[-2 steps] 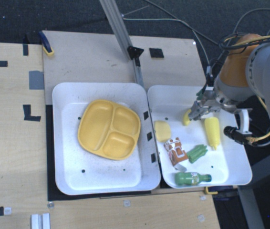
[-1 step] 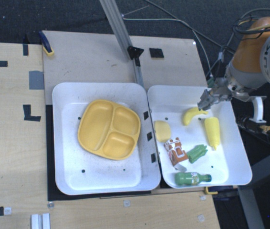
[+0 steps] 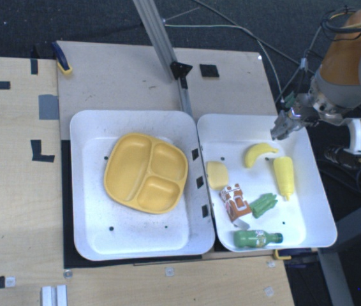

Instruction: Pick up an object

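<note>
In the camera view, the desk [image 3: 123,81] carried two shallow white bins side by side. The left bin [image 3: 91,234] held a yellow divided plate [image 3: 145,172], three compartments, lying flat and a little rotated near the bin's middle.

The right bin [image 3: 314,215] held the loose objects. A yellow banana [image 3: 260,152] lay curved near the bin's upper middle. Just to its right and lower, a yellow corn-like piece [image 3: 284,176] lay lengthwise, pointing down the bin. A pale yellow block [image 3: 217,174] sat close to the bin's left wall. Below it lay a red and white packet [image 3: 235,203], and beside that, to the right, a green leafy toy vegetable [image 3: 263,204] (its exact kind was too small to tell). A green bottle [image 3: 257,238] lay on its side near the bin's bottom edge.

The arm [image 3: 343,69], grey with an orange band, reached in from the right. Its gripper [image 3: 282,128] hung over the upper right part of the right bin, near the banana but apart from it, up and to the right. The jaws appeared dark and blurred against the bin; how far open they stood could not be told, and nothing was seen between them. All the objects lay in the bins.
</note>
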`<state>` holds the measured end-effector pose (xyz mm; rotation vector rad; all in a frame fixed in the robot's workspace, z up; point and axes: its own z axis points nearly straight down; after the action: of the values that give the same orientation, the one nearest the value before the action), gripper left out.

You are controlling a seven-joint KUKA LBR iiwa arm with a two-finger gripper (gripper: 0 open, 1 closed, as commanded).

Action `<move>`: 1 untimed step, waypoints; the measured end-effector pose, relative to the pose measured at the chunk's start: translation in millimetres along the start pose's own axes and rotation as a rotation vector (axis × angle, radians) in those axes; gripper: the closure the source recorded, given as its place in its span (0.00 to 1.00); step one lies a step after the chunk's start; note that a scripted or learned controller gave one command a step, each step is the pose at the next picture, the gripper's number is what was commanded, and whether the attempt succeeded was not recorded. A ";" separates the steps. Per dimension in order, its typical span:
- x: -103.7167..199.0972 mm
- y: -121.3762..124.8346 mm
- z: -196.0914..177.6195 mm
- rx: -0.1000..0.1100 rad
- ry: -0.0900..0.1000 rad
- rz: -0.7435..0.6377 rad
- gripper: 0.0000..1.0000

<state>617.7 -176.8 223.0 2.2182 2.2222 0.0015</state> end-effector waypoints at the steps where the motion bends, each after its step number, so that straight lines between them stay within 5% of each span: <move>1: 51.3 -14.1 9.8 0.005 0.001 -0.003 1.00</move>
<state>603.6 -125.6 213.1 2.2187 2.2283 -0.0026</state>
